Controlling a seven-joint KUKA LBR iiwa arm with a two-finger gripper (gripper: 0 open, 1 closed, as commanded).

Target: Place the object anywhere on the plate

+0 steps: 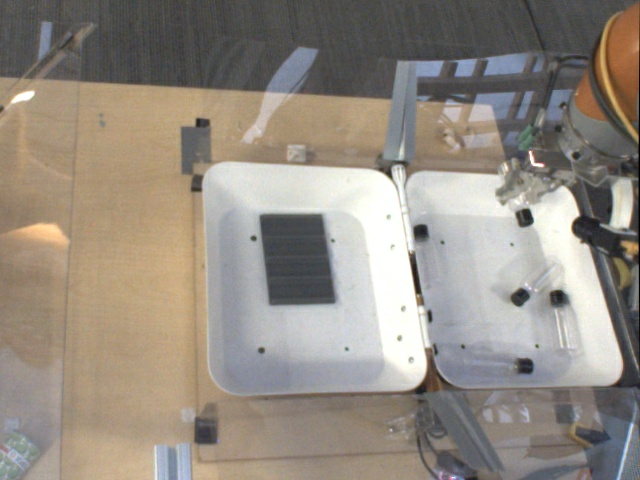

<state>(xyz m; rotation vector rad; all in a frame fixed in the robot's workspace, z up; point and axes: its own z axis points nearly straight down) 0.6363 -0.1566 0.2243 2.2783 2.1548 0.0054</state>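
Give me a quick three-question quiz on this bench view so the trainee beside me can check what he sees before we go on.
1. True or false: the dark ribbed plate lies in the left bin.
2. Which bin holds the clear tubes with black caps? A) left B) right C) both
3. Fill in: the gripper sits over the right bin's ____ corner in the camera view.

Key:
1. True.
2. B, the right bin.
3. Upper right; whether it holds anything cannot be told from this view.
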